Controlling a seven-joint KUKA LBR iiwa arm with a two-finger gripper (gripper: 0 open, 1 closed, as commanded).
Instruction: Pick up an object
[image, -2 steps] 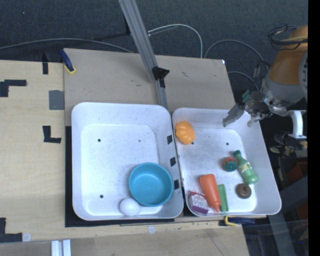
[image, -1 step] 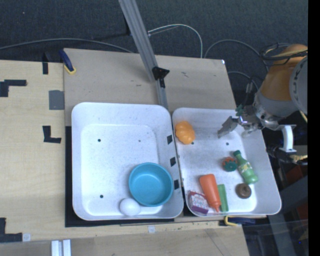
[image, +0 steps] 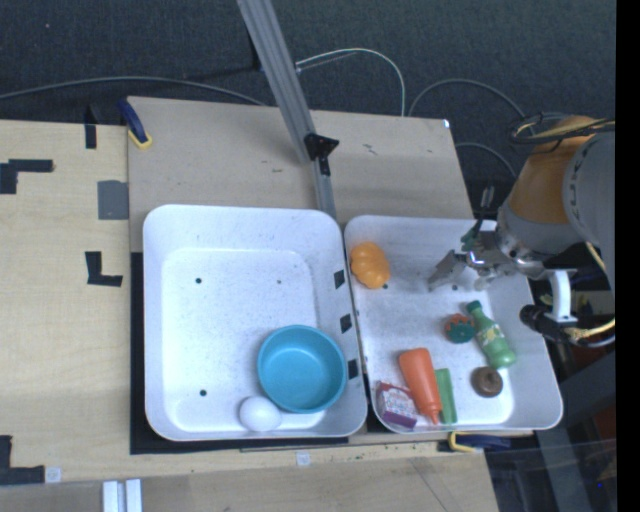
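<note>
My gripper (image: 452, 278) hangs over the upper middle of the right bin (image: 405, 232). Its fingers are open with nothing between them. An orange fruit (image: 369, 264) lies to its left near the bin's dividing wall. Just below the gripper are a green bottle (image: 491, 337) and a small teal and red object (image: 459, 328). Along the bin's front edge lie an orange carrot (image: 421, 381), a thin green stick (image: 445, 396), a brown ring (image: 487, 381) and a purple and white packet (image: 396, 404).
The left bin (image: 190, 240) holds a blue bowl (image: 301, 367) and a white ball (image: 260, 412) at its front right. A grey pole (image: 288, 90) slants down to the bins' back edge. Cables run behind the bench.
</note>
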